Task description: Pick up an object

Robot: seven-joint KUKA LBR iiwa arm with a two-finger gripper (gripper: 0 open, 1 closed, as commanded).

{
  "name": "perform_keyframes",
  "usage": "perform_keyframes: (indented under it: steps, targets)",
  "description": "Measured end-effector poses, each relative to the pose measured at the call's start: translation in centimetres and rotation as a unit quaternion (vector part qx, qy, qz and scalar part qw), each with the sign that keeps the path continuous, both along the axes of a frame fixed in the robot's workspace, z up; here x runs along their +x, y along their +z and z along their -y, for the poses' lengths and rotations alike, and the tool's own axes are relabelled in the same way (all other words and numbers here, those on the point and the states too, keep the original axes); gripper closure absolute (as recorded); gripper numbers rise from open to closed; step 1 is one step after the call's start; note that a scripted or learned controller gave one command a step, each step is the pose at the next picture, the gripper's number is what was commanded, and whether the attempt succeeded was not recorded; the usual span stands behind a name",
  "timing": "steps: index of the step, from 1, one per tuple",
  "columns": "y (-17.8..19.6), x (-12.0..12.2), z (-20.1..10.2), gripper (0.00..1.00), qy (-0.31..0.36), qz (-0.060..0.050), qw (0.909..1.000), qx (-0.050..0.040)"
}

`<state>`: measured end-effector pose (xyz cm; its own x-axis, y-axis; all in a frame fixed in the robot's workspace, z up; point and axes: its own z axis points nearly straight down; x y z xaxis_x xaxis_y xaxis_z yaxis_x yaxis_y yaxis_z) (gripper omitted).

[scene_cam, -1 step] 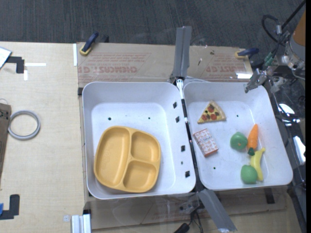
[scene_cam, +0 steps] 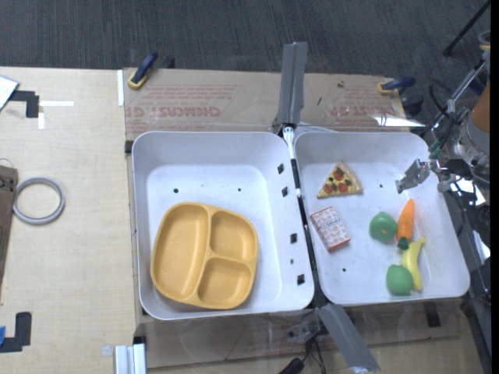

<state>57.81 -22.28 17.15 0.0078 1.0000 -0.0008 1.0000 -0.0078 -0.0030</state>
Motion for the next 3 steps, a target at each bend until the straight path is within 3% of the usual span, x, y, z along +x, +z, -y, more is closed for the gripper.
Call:
perform_keyframes:
  steps: [1,2,3]
  targets:
    - [-8.0,-0.1,-1.1,0.00,0.003,0.001,1.0000,0.0066]
    - [-7.0,-0.1,-0.7,1.00,0.001,0.001,1.0000,0.0023]
    - [2.3,2.3,-4.9,1.00,0.007,0.001,1.0000,0.0000]
